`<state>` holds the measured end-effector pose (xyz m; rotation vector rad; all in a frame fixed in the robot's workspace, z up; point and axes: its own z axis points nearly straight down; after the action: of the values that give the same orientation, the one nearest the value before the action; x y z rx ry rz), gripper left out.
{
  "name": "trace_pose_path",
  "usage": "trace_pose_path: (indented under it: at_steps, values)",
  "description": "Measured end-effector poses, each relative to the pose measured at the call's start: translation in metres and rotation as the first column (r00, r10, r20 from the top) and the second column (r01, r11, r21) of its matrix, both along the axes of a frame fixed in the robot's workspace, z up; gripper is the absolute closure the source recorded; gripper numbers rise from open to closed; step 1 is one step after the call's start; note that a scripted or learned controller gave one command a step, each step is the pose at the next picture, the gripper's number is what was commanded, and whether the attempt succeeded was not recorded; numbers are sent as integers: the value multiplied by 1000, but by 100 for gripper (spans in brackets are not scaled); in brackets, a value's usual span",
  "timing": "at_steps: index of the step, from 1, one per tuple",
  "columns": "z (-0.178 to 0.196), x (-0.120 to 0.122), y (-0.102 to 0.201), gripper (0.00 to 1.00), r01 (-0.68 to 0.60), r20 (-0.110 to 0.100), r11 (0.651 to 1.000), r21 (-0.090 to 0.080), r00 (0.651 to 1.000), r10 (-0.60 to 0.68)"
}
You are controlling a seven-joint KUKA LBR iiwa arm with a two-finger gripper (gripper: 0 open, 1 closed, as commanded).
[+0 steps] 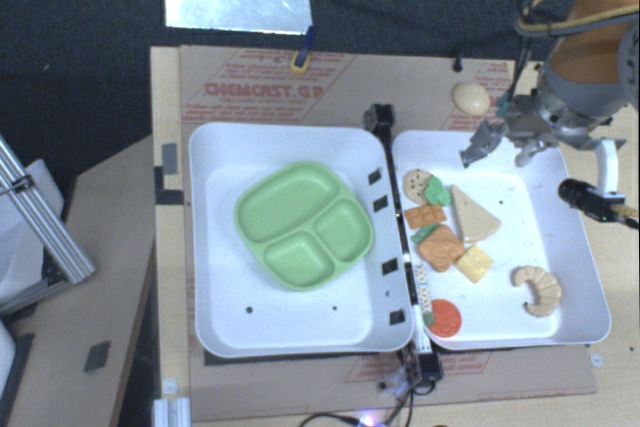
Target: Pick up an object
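Note:
My gripper [503, 146] hangs open above the far edge of the right bin [570, 245], with nothing between its fingers. Below and left of it lies a cluster of toy food: a round cookie [416, 182], a green piece [437, 191], a waffle-like orange square [425, 215], a tan wedge [474, 215], an orange chunk [441, 248] and a yellow cheese block [475, 263]. A croissant [538, 289] rests near the bin's right front. A red tomato [443, 318] sits at the front left corner.
The left bin [215, 315] holds a green divided plate [303, 225]. A beige egg [471, 98] lies on the cardboard behind the right bin. A black divider [395, 225] runs between the bins. A black camera part [590, 199] juts in at the right.

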<state>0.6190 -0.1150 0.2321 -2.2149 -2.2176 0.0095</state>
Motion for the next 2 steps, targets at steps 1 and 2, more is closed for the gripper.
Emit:
trace_pose_path:
  at_steps: [1, 2]
  values:
    - [6, 2, 0, 0, -2, 11, 1000, -1, 1000, 2]
    - [-56, 4, -1, 0, 0, 7, 1000, -1, 1000, 0]
